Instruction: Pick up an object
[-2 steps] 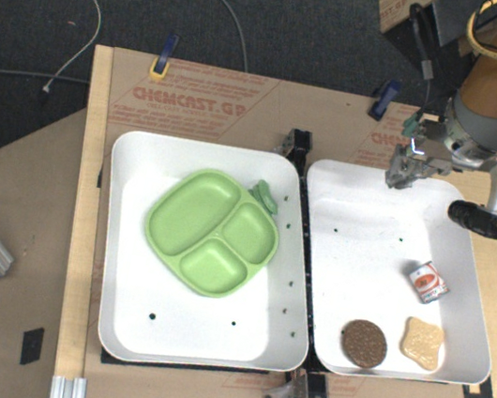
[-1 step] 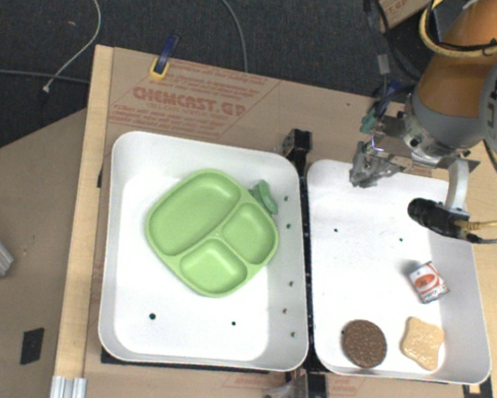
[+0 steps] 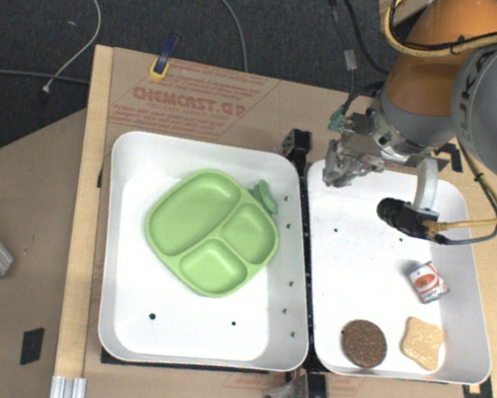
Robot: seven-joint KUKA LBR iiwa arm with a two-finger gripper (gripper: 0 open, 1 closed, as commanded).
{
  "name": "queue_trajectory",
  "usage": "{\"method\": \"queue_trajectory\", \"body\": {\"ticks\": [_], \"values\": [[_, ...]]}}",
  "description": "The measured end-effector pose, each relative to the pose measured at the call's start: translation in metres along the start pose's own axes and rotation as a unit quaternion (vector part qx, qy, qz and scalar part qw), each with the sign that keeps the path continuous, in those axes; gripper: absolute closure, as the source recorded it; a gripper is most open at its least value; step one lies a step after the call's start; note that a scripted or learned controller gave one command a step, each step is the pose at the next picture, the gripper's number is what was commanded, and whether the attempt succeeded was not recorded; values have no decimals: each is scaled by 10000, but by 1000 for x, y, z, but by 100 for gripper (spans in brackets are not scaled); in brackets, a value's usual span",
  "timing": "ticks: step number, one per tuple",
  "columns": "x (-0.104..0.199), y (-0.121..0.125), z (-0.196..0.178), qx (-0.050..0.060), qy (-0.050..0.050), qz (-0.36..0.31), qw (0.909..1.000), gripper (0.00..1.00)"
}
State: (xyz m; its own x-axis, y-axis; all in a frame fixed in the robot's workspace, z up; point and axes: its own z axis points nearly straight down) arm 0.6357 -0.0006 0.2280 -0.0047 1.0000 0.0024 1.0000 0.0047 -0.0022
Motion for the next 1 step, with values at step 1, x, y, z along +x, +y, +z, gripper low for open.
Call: {"method": "queue_trajectory", "body": {"ticks": [1], "values": [[55, -2, 11, 9, 1, -6, 10000, 100]]}}
